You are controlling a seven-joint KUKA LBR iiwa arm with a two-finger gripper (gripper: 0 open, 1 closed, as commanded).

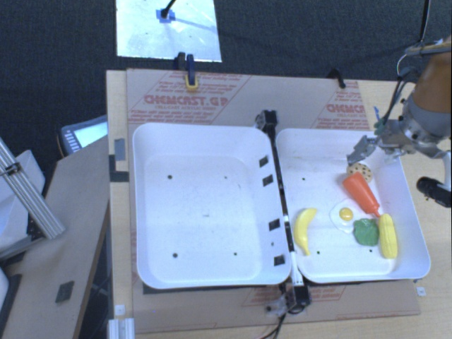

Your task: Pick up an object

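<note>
Dark carpet lay all round a pale bench [120, 189], topped by printed cardboard and two shallow white bins side by side. Left bin [152, 143] bare of toys; right bin [417, 260] carrying every toy, crowded toward its 3 o'clock side. Reached in from 3 o'clock of the view, grey arm with orange band, hand [367, 149] hanging low over the right bin's far corner, near 1 o'clock of that bin. Could not tell whether hand was spread or pressed together; nothing seen between its tips. Lay just beside the hand, toward 6 o'clock of it: a small round spotted cookie [359, 169], nearest thing of all. Touched or almost touched the cookie: an orange carrot [361, 193], long axis running from 11 to 5 o'clock. Farther along the same line sat a fried egg [344, 215], a green leafy piece [366, 232] and a corn cob [388, 235], cob upright along 12 to 6. Apart at 7 o'clock of the hand: a banana [305, 229]. Judged likeliest target: cookie or carrot top, needing a short drop toward 6 o'clock.
</note>
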